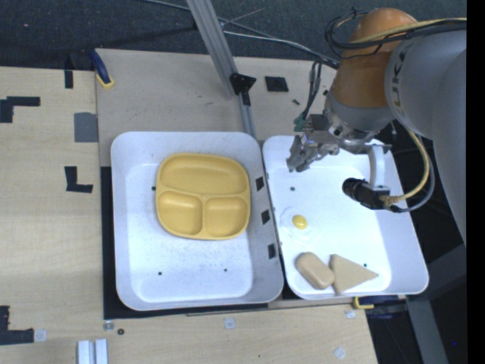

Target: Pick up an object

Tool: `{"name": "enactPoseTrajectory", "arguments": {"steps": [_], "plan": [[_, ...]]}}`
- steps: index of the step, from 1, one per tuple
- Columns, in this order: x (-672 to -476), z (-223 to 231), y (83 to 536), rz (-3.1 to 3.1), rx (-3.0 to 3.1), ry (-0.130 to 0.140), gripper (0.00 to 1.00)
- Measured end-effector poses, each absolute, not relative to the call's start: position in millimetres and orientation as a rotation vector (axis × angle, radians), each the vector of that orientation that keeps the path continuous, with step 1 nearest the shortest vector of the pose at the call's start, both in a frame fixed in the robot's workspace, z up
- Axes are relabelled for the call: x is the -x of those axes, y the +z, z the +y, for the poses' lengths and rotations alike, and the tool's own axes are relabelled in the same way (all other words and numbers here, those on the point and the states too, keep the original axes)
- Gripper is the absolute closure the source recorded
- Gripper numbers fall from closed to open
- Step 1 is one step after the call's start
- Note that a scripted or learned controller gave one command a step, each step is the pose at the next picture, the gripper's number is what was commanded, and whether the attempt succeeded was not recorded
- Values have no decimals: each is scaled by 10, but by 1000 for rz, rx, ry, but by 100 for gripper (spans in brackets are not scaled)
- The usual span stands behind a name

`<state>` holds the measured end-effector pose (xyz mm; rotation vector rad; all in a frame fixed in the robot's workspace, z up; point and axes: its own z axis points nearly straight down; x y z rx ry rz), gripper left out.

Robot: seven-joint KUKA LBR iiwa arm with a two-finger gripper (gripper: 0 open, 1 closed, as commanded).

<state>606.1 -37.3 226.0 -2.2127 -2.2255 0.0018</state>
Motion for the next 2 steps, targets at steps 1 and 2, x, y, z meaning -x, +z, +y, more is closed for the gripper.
{"name": "enactPoseTrajectory", "arguments": {"steps": [1, 2], "plan": [[-6027, 142, 2348, -2227, 2214, 0, 100], [-5907, 625, 2230, -2226, 2213, 3, 100]]}}
